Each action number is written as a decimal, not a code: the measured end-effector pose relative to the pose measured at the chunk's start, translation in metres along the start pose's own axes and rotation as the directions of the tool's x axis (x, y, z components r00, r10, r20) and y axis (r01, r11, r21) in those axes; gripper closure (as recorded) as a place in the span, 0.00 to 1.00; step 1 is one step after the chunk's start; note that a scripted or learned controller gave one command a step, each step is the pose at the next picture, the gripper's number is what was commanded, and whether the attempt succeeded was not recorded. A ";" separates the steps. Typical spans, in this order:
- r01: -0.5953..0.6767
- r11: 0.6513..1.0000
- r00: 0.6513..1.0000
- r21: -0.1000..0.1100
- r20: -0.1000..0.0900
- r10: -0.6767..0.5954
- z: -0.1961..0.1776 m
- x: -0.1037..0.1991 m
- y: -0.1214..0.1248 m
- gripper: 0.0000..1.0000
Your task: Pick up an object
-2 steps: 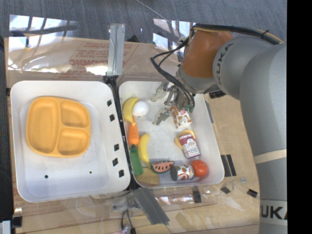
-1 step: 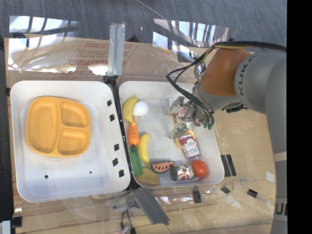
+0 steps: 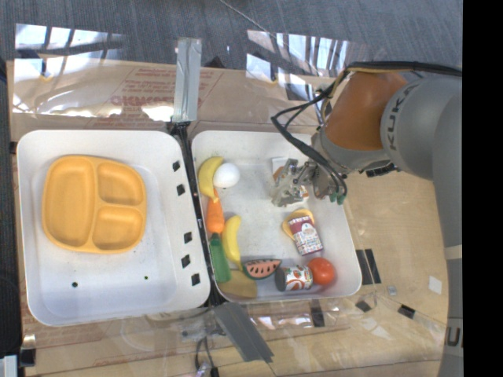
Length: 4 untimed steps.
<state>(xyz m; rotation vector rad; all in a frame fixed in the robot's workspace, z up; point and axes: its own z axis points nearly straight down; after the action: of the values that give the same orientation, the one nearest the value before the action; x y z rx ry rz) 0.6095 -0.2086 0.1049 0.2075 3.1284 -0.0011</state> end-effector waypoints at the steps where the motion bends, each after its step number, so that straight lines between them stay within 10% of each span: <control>1: -0.222 0.975 0.975 0.001 -0.001 0.222 -0.067 -0.037 0.021 1.00; 2: -0.312 0.950 0.950 0.000 -0.003 0.312 -0.116 -0.006 0.101 1.00; 3: -0.397 0.918 0.918 0.003 0.002 0.397 -0.186 -0.032 0.029 1.00; 4: -0.674 0.739 0.739 0.006 -0.007 0.674 -0.173 0.000 0.120 1.00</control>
<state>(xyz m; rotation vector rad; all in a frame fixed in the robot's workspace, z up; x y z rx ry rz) 0.6239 -0.0899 0.2775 1.3279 2.8498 -0.0018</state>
